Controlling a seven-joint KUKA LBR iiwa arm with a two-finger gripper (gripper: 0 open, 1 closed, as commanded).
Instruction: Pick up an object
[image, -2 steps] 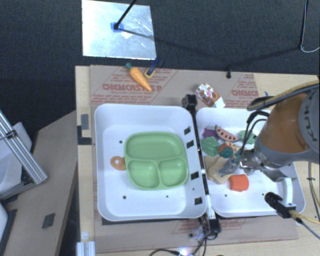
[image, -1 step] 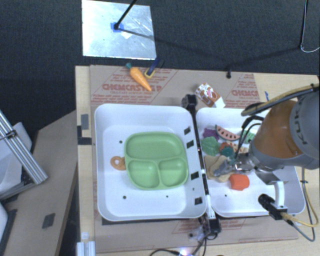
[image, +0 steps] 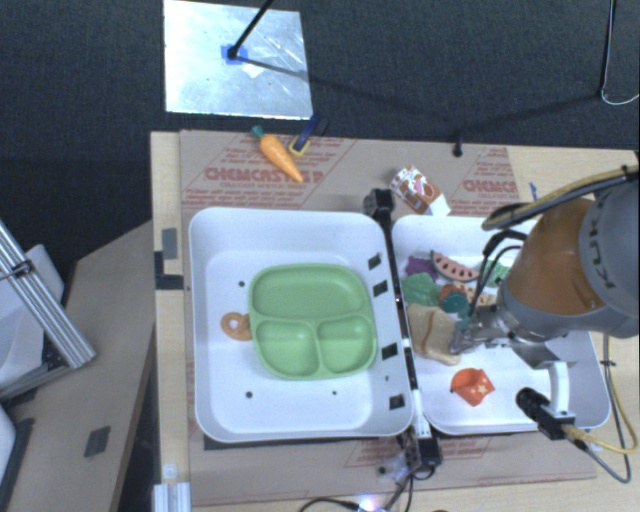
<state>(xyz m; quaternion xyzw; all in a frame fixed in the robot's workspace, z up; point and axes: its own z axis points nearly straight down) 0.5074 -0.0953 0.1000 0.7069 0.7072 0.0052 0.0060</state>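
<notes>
My gripper (image: 463, 337) reaches down into the right bin (image: 590, 400), at the right edge of a tan slice-shaped piece (image: 432, 335). Just below it lies a red-orange piece (image: 472, 385). Behind it sits a cluster of toy food: a teal piece (image: 455, 301), a green leafy piece (image: 420, 291), a watermelon slice (image: 455, 268) and a purple piece (image: 418, 267). The arm's grey and orange body (image: 565, 275) hides the right part of this bin.
The left bin (image: 215, 400) holds a green divided plate (image: 308, 320) and a small orange ring (image: 236, 326). Beyond the bins, a toy carrot (image: 280, 157) and a wrapped snack (image: 418, 190) lie on the cardboard. A black divider (image: 395, 310) separates the bins.
</notes>
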